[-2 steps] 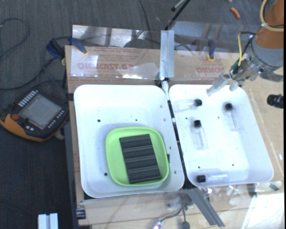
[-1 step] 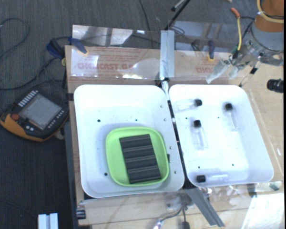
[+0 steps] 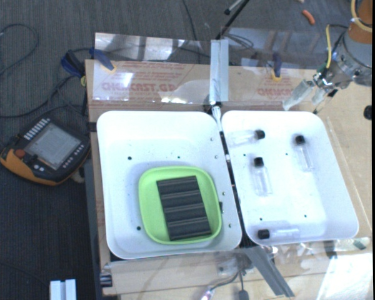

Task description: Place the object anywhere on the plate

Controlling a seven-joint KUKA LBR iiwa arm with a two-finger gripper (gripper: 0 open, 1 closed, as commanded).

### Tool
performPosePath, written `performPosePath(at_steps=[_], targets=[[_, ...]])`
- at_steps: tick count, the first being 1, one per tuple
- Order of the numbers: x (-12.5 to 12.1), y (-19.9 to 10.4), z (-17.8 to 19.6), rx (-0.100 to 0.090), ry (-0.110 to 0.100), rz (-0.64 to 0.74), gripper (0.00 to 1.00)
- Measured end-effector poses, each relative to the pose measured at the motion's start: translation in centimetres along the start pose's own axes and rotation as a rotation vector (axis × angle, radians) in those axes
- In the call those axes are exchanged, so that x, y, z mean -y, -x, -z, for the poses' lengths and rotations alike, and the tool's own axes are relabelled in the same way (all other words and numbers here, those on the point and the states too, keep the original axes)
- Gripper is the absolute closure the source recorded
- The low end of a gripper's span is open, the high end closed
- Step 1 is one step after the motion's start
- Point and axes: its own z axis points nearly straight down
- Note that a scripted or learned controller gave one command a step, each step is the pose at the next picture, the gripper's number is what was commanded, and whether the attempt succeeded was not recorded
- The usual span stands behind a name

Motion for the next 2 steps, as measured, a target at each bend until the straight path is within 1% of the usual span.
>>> performPosePath(at_steps=[1,2], targets=[[-0.15,-0.17,1.65,0.001,0.002,0.164,0.00],[-0.14,-0.18,1.21,-0.002,0.001,0.127,0.00]])
